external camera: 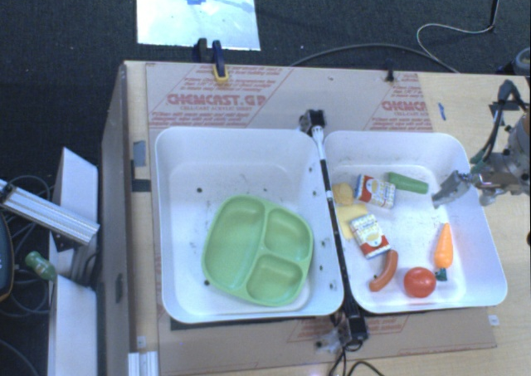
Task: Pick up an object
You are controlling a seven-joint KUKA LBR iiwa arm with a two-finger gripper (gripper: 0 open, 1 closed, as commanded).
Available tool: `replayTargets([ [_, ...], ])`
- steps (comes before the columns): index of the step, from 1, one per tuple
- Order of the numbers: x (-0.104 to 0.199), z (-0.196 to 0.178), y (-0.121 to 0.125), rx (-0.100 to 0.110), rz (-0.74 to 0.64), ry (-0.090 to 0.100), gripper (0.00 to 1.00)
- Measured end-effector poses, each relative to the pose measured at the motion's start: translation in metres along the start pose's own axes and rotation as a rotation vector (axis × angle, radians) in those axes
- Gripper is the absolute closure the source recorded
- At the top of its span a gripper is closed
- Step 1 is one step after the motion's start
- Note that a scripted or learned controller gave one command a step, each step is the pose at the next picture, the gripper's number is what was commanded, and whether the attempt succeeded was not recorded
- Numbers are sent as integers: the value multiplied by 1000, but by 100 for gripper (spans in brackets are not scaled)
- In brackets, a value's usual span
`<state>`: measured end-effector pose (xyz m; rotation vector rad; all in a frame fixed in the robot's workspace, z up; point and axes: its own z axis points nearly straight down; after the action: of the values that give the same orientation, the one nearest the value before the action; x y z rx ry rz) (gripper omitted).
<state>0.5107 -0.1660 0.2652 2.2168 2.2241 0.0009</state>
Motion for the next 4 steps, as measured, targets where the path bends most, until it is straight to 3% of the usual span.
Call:
replayTargets([
  [1,-31,169,22,-2,2,-1,0],
  [2,-3,180,100,-2,-1,1,0],
  [3,31,180,159,-2,-2,1,0],
  [4,74,181,158,0,-2,0,0],
])
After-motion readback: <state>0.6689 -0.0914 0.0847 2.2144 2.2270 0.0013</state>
